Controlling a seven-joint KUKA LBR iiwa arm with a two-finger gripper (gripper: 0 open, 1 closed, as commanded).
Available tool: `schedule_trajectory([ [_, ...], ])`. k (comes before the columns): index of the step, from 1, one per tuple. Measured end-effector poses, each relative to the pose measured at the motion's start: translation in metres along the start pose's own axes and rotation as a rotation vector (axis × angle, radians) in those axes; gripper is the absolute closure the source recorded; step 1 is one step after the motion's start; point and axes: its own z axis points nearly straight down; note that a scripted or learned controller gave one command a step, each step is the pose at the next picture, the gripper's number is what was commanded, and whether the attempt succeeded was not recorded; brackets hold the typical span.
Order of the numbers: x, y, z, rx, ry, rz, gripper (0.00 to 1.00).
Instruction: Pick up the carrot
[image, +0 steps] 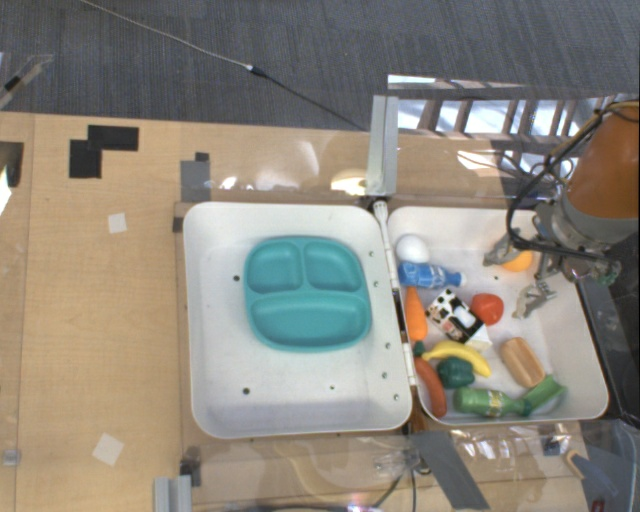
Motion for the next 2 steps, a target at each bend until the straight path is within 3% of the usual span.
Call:
schedule_trajectory([
  [1,0.005,0.000,0.013,0.005,-0.004,-0.236,0.00],
  [2,-0.030,-0.013,0.029,0.016,-0.013,-0.437,0.00],
])
